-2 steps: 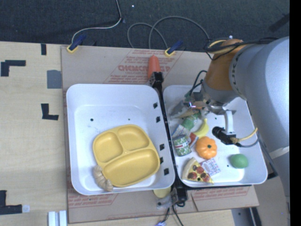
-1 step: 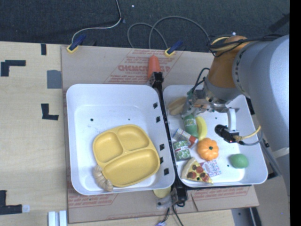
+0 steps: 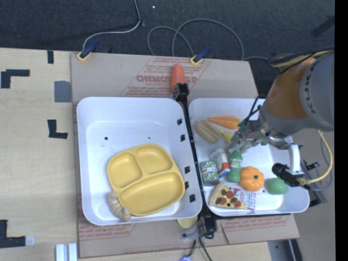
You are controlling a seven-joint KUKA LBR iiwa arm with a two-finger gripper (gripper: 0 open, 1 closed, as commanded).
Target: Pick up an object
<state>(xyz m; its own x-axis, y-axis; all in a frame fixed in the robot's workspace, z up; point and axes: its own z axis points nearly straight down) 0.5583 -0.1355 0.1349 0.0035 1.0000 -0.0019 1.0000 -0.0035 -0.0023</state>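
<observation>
Two white bins sit side by side on the bench (image 3: 32, 145), on a cardboard sheet (image 3: 157, 75). Left bin (image 3: 92, 113): a yellow divided plate (image 3: 145, 179) lies flat toward the near side; a tan knobbly item (image 3: 118, 206) pokes out from under the plate's near-left edge, touching it.

Right bin (image 3: 296, 203): cluttered with toy food. A carrot (image 3: 224, 122) lies along the far side, with a tan bread roll (image 3: 206, 131) just beside it. A green bottle (image 3: 235, 165) stands near the bin's middle, next to a small green-labelled packet (image 3: 209, 172). An orange pumpkin (image 3: 251, 178) touches the bottle's right side. A pizza slice (image 3: 228, 197) lies flat at the near wall. A green rounded piece (image 3: 277, 186) sits right of the pumpkin.

Arm enters from the right, orange band above the wrist. Tool (image 3: 243, 139) is low over the right bin, between the carrot and the green bottle, just above the bottle's top. Cannot tell whether the tool is open or closed; nothing visibly gripped.

An orange-handled clamp (image 3: 177, 79) rests at the far end of the divider between the bins.
</observation>
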